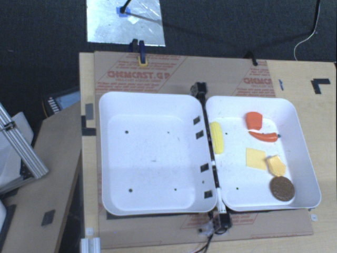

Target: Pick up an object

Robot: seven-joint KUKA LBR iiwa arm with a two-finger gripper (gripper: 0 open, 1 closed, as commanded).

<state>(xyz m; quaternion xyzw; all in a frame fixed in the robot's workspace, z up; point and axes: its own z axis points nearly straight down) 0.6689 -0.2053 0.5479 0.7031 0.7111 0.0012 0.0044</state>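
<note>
The right bin [300, 136] holds several toy food pieces. A yellow corn cob [216, 137] lies along its left wall. An orange block [254, 120] sits at the back, with a red chilli pepper [264, 136] just in front of it. A flat yellow cheese slice [256, 158] lies mid-bin, a smaller yellow chunk [276, 165] touches its right side, and a round brown cookie [282, 188] rests near the front right corner.
The left bin [152, 152] stands beside the right one, joined by black clips along the shared wall [205, 152]. Both rest on a cardboard sheet [137, 75] on the wooden bench. A shiny metal plate [125, 15] lies behind.
</note>
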